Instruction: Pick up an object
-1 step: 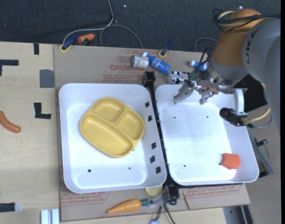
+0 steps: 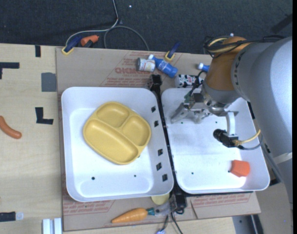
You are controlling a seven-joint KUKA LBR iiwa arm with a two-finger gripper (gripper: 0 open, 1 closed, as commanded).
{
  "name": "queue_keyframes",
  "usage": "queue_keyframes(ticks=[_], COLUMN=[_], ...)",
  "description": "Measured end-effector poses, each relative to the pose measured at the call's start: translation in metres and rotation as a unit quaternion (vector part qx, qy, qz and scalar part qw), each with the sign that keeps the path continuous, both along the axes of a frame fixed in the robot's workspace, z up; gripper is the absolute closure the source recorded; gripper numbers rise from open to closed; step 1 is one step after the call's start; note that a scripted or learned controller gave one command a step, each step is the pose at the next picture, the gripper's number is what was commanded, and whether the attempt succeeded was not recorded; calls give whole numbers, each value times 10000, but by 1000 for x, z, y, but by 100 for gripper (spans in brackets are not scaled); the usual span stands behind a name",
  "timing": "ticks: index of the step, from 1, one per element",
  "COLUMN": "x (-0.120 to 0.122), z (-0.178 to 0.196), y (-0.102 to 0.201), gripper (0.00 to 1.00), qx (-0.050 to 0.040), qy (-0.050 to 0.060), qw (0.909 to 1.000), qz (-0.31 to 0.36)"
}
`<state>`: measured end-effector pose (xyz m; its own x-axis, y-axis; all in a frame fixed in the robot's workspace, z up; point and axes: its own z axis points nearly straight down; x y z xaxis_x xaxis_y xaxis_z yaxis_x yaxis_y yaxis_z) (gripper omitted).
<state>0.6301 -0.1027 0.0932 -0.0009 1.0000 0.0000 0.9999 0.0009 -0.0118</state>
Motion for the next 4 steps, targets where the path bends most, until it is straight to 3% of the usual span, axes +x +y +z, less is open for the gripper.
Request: queue_keyframes(ticks=[1,2,3,4], x=[14,40,39,39], z=[-8,-8,3,2], y=[9,-10,-9,-9], gripper=[0,0,100,0], qx=[-5,2,-3,-7], qy=[-53,-74,-77,-73], qw=[10000,10000,10000,10000], qz=[4,9,15,15])
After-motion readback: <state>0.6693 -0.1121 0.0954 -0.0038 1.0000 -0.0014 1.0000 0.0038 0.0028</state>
